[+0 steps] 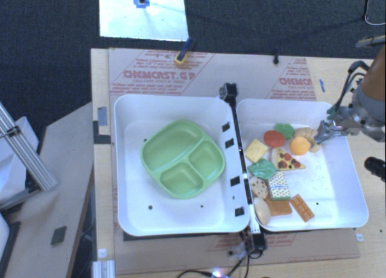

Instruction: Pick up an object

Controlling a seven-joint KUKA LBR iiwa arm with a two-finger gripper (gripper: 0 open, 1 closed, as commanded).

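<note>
Gripper (321,133) seen low in right bin (344,177) beside orange ball (300,145) — finger spread cannot be told.

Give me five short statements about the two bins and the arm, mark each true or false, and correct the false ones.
1. The green divided plate lies in the left bin. True.
2. The toy food sits on the green plate. False: the food lies in the right bin, and the plate's compartments hold nothing.
3. The pizza slice lies below the orange ball in the picture. True.
4. The gripper hangs over the left bin. False: it is at the upper right part of the right bin, close to the orange ball.
5. The red tomato lies beside a yellow cheese piece. True.
</note>
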